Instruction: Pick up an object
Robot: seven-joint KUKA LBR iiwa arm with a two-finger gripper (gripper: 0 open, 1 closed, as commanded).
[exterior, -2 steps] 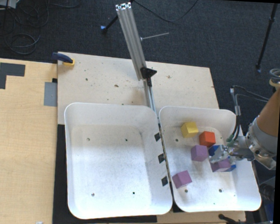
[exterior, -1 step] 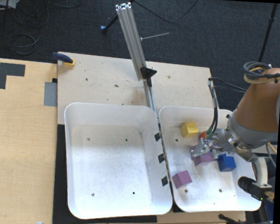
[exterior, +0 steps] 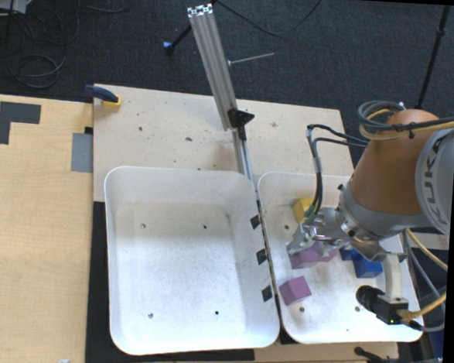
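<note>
Over the right bin (exterior: 332, 335) I have the arm (exterior: 397, 181) reaching in from the right, wrist down low, claw (exterior: 310, 238) set among the blocks near the divider. How far the claw is open: cannot tell from this angle, the wrist housing hides most of it. No block visibly lifted, so I log no grasp.

Contents, right bin: purple block (exterior: 307, 257) just under and touching the claw tip region; second purple block (exterior: 295, 289) lying apart nearer the front edge; yellow block (exterior: 303, 208) behind the claw; blue block (exterior: 363, 264) partly under the wrist. Left bin (exterior: 124, 317) sits alongside on the bench (exterior: 161, 126).

Likely target: the purple block at the claw. Its long axis appears to run roughly left to right across the bin, slightly tilted; it lies flat. Exact facing of its ends unclear, part is covered.

Step in hand, my judgement: descent and closing on that block. To do it well I would centre the claw over the block's short dimension, come straight down, close across the narrow sides and not along the long axis. Yellow block is near; a skewed approach might nudge it or push the purple one toward the divider. Lift vertically and slowly, then check for the block in the claw before calling it a pick.
</note>
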